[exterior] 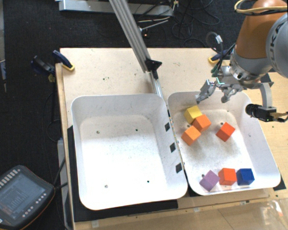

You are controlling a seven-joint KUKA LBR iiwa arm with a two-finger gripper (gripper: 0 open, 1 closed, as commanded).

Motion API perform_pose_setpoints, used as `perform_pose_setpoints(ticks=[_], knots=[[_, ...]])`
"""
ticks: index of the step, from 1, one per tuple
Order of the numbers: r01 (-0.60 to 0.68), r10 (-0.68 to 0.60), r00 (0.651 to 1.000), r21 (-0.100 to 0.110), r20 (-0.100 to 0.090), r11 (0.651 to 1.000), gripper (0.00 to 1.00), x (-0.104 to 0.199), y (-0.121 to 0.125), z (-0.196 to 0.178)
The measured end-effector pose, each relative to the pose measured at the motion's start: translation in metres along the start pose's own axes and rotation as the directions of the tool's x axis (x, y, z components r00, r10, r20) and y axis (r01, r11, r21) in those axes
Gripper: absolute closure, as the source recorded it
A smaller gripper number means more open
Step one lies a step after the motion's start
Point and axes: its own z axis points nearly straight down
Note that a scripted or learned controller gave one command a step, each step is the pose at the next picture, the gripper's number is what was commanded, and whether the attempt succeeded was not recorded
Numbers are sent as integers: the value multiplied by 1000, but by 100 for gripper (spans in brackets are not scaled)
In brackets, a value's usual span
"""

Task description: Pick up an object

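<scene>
My gripper (216, 94) hangs over the far edge of the right bin (261, 144), its two fingers spread apart with nothing between them. Below and left of it lie a yellow cube (193, 114) and two orange cubes (201, 122) (191, 135) close together. Another orange cube (225, 131) sits alone near the bin's middle. Along the near edge stand a purple cube (209, 180), an orange cube (227, 176) and a blue cube (245, 176) in a row.
The left bin (87, 139) adjoins the right one. A slanted metal rail (132, 33) runs down to the bins' shared far corner. Blue and yellow clamps (59, 59) grip the bench's far left edge. A teach pendant (18, 198) lies at lower left.
</scene>
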Motion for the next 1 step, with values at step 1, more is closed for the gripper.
perform_pose_setpoints(ticks=[1], knots=[[1, -1, 1000, -3, 1, 1000, 0, 0, 0, -2]])
